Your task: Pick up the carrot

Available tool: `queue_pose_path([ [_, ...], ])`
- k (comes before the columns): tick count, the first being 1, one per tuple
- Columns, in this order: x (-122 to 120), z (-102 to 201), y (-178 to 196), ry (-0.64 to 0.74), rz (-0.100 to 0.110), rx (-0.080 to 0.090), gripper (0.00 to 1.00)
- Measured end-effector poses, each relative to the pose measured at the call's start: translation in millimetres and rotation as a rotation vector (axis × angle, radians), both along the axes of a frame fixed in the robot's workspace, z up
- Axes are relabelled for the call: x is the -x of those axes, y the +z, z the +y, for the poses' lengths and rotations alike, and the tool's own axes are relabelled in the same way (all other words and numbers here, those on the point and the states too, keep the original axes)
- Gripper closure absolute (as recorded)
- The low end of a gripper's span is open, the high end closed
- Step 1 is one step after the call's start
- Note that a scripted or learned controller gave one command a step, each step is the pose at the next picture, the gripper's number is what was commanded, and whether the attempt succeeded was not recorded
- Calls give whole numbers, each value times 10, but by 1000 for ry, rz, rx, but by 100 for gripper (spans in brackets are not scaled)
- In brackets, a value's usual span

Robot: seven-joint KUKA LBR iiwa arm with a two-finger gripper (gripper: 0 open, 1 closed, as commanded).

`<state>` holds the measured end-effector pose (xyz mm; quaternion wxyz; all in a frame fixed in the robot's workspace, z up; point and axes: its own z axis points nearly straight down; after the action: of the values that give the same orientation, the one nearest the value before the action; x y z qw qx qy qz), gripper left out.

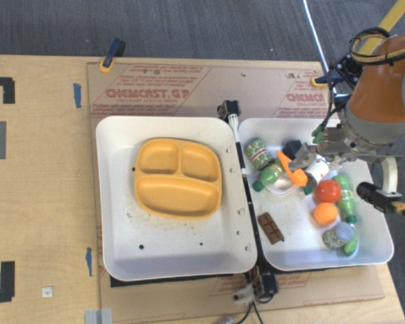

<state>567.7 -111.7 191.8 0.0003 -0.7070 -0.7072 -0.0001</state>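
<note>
Carrot (292,171), orange and lying at a slant, sits in the right bin (374,248) right at the gripper (309,159), its upper end just beside the grey fingers on their left. Whether the fingers are spread or closed, and whether they have any hold on it, I cannot tell from this slanted overhead view; the carrot looks to be resting among the other items.

Just below the gripper lies a red tomato-like ball (328,190), with an orange ball (325,213) beneath it and a green item (348,204) touching their right side. Left of the gripper, past the carrot, are a small green bottle (268,176) and a green-labelled can (258,152).

Farther below, a grey-blue crumpled object (340,235) sits near the bin's lower right corner, and a brown chocolate bar (271,227) lies toward the bin's left wall.

Well to the left of the gripper, the left bin (115,248) holds a yellow divided tray (178,177).
</note>
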Motion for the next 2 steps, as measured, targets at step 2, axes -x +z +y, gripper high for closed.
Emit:
queue_pose_path([
  [2, -189, -109, -1064, -377, -2, -1, 0],
])
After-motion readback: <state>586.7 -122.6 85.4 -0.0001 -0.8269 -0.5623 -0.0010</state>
